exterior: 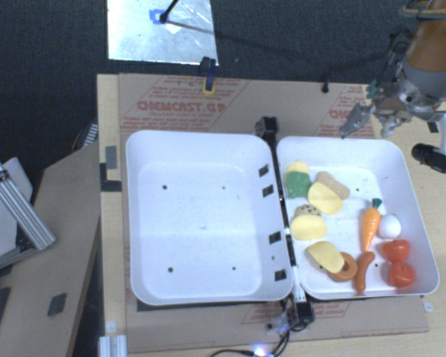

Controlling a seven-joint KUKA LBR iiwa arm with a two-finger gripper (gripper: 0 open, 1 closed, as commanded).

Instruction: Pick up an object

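The right bin [401, 162] holds several toy foods: a green piece [298, 185], yellow slices [324, 198], a tan piece [334, 184], an orange carrot [369, 225], a white egg [389, 226], two red tomatoes [398, 262], a brown ring [347, 268] and a sausage [363, 270]. My gripper [369, 123] hovers above the bin's far right edge, open, with nothing between its fingers. It is well clear of every object.
The left bin [201, 214] sits beside the right one, joined by a black hinge strip [281, 207]. A cardboard sheet [186, 103] lies under both bins. A shiny plate [162, 21] lies beyond the bench.
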